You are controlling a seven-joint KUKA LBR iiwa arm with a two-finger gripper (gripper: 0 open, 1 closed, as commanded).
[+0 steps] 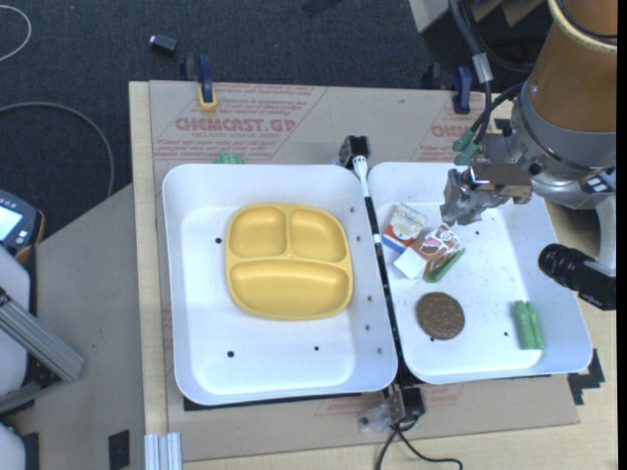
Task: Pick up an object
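End effector point(460, 215): low over the right bin point(558, 262), at its upper part. Just below-left of it: small packets point(423, 243). Further below: brown disc point(441, 315); green stick point(529, 324) toward lower right. Well to its left: yellow divided plate point(289, 261) in the left bin point(196, 292).

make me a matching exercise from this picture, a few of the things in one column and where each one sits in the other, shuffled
Things:
1. yellow plate
2. brown disc
3. green stick
4. gripper

Places:
A. right bin, near its right wall
B. left bin, in the middle
C. above the small packets in the right bin
D. right bin, front part, left of the green stick

Pairs: 1-B, 2-D, 3-A, 4-C
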